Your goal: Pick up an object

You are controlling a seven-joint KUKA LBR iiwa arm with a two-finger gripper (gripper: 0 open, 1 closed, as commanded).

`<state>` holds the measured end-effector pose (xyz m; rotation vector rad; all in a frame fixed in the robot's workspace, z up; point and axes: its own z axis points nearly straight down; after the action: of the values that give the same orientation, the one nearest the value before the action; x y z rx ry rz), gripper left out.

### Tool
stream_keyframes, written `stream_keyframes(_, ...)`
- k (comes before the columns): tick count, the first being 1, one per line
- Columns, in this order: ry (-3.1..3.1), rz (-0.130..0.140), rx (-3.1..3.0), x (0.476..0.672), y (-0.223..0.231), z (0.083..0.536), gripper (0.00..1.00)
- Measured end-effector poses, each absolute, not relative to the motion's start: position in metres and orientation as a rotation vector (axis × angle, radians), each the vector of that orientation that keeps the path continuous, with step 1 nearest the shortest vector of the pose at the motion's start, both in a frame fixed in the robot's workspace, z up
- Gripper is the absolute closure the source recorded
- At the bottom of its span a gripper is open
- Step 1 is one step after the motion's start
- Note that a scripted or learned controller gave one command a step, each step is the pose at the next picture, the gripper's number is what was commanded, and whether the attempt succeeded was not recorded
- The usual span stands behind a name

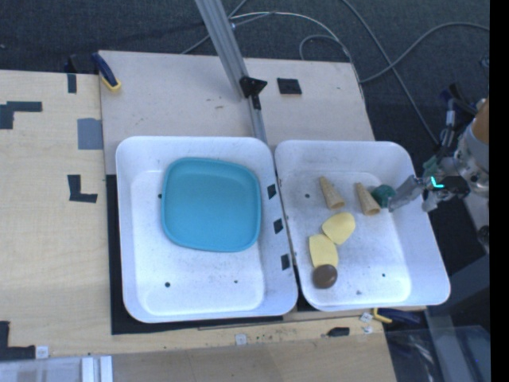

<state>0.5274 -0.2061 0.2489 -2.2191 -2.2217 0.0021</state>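
Two shallow white bins sat side by side on the bench, the left bin (139,293) with a blue plate (211,204) and the right bin (413,277) with 2 cones (331,192), 2 yellow pieces (339,228) and a brown ball (324,276). The gripper (413,190) hung over the right rim near the right cone (367,198); I could not tell how its pincer stood. A good pick would probably need a straight descent, centred on 1 object.

The 2 white bins (199,309) look like smooth moulded plastic, speckled with dark grit. The blue plate (211,204) seems matt plastic, as far as I can tell. The table (48,213) shows pale wood grain.
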Motion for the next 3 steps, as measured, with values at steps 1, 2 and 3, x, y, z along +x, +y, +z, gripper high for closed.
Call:
stream_keyframes(1, -2.222, 0.002, -2.219, 0.527, -0.206, 0.249, 0.0)
stream_keyframes(2, -2.22, 0.005, -2.217, 0.522, -0.201, 0.204, 0.0)
stream_keyframes(3, -2.219, 0.005, -2.217, 0.524, -0.209, 0.146, 0.0)
